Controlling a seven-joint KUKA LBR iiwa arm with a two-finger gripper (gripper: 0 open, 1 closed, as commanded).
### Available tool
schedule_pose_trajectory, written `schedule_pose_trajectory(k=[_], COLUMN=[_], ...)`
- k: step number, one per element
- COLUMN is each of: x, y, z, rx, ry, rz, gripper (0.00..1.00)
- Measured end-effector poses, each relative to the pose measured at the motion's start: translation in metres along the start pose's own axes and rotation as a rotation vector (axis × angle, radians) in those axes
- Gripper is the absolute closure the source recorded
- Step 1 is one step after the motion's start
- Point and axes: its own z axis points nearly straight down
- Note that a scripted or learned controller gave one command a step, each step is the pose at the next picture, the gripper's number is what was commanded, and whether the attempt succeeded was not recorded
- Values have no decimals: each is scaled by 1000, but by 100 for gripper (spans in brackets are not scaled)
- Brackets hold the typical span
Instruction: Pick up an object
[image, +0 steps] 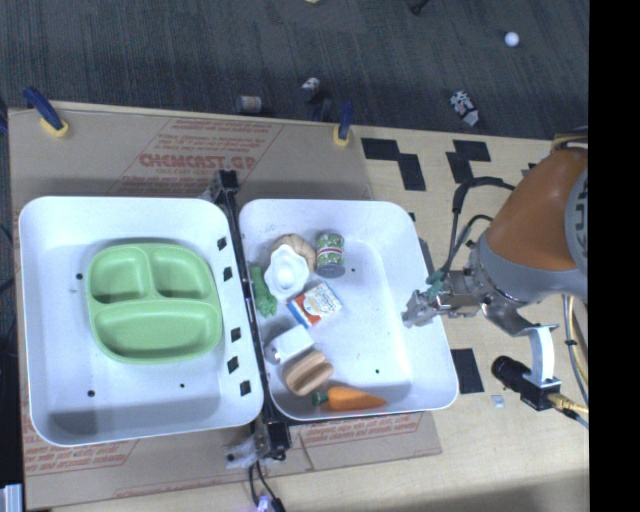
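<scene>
The right white bin (405, 225) holds several small items. Among them are a green can (330, 253), a white cup (286, 270), a red, white and blue carton (316, 304), a brown bun (308, 372) and an orange carrot (352, 400). My gripper (424, 306) hovers at this bin's right rim, apart from all the items. The carton is the nearest of them, well to the gripper's left. Nothing shows in the gripper. The grey arm with its orange band (535, 225) comes in from the right.
The left white bin (40, 225) holds a green divided plate (155, 300). A black hinge strip (238, 290) runs between the bins. A tan round item (293, 245), a green piece (263, 296) and a white block (292, 343) also lie in the right bin.
</scene>
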Motion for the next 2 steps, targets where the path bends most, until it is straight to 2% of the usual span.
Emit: schedule_pose_trajectory(k=[1,2], x=[-13,-13], y=[-1,0], z=[9,8], rx=[3,1], ry=[1,0], rz=[1,1], gripper=[100,100])
